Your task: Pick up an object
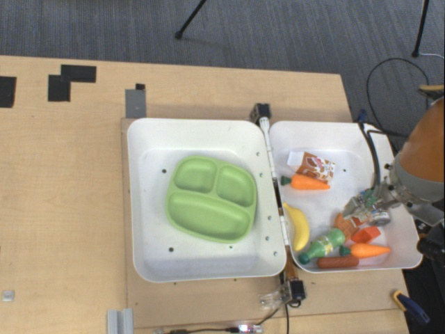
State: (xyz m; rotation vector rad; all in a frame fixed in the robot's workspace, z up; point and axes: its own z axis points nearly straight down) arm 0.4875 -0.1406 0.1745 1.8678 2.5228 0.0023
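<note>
The right bin holds several toy foods. A small snack packet lies near the back with an orange carrot just in front of it. A yellow banana rests along the left wall. At the front lie a green bottle, a dark red sausage, a second carrot and a red piece. My gripper hangs low over the right side of this bin, right above an orange-brown item and the red piece. Whether it touches either one is hidden.
The left bin carries a green divided plate in its middle. A metal clamp sits at the back between the bins. The arm's orange band rises at the right edge, beside a black cable.
</note>
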